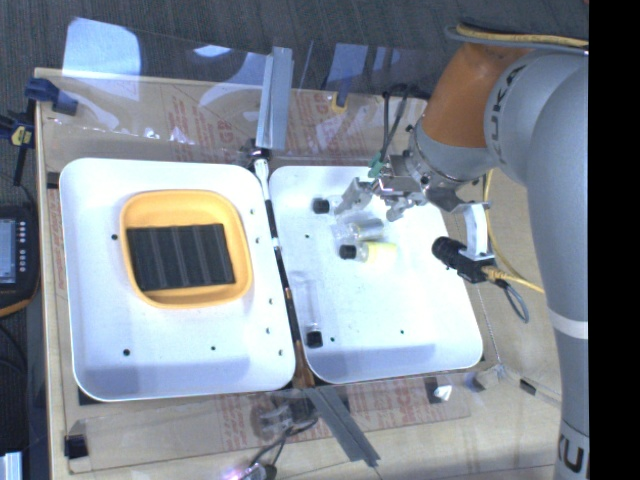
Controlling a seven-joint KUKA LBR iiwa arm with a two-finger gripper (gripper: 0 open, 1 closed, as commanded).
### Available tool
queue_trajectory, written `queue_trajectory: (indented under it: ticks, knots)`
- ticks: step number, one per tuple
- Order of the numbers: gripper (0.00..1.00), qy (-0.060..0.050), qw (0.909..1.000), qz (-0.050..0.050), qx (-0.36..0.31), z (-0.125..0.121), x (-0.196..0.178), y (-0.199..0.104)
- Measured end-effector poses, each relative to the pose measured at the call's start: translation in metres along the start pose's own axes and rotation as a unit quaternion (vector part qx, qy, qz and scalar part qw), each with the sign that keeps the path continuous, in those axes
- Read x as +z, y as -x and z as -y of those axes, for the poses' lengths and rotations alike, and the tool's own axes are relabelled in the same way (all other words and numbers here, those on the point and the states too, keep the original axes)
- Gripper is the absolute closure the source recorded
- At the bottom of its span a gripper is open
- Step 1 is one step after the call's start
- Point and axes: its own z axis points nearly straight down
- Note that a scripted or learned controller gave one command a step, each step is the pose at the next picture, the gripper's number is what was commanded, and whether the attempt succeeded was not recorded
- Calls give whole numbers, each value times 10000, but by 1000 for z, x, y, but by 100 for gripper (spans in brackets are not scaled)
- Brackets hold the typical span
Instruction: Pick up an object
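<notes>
Seemingly spread, the metal two-finger gripper (377, 196) hovers above a small pale-yellow cylinder with a dark cap (366, 252) in the right white bin (440, 338); closing high risks catching nothing.

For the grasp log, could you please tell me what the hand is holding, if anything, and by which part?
It cannot be told: the hand hangs over the right white bin, just above a small pale yellow cylinder.
</notes>
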Motion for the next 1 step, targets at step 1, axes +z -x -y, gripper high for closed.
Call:
queue_trajectory:
  ticks: [1]
  knots:
    - [0,15,9986,6,-523,-44,54,38]
